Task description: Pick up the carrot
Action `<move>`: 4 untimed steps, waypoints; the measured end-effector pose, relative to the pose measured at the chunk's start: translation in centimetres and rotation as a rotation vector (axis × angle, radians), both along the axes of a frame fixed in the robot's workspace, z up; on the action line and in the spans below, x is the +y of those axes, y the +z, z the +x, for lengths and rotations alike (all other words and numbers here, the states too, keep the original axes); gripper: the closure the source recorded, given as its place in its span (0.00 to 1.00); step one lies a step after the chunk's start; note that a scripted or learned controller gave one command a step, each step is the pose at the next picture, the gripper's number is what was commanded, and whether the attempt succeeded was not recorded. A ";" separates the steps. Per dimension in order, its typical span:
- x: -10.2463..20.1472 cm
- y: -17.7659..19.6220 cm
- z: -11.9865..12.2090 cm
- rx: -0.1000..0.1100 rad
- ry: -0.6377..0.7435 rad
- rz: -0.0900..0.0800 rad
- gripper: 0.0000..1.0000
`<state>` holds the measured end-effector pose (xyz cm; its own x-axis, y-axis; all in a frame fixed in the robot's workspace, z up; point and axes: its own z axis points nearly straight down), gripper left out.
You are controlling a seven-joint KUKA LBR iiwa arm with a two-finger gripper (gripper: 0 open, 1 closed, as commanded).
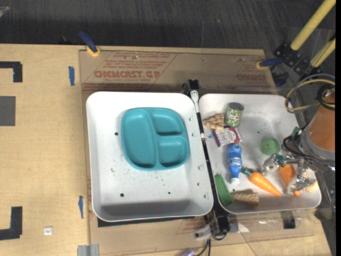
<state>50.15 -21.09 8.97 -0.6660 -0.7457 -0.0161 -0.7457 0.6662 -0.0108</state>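
Note:
The carrot [265,183], orange with a small green top at its left end, lies flat near the front of the right bin [256,108], pointing down and to the right. My gripper [289,173] is low in that bin, just right of the carrot's thick end. Its metal fingers [275,161] stand apart, so it is open. A small orange piece [287,175] sits in the gap between them. I cannot tell whether it touches them. The carrot itself lies outside the fingers.
The right bin also holds a green can [233,114], a blue bottle [234,163], a purple packet [226,136], a green round piece [269,145] and a brown item [245,197]. A teal divided plate [155,137] lies in the left bin [101,159].

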 end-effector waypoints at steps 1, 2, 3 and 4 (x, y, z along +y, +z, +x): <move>7.6 0.1 -1.0 0.001 -0.119 -0.004 0.00; 7.9 1.4 -0.5 -0.013 -0.117 -0.001 1.00; 7.9 1.3 -0.6 -0.012 -0.117 -0.001 0.00; 10.4 0.2 -0.9 0.007 -0.323 -0.006 0.00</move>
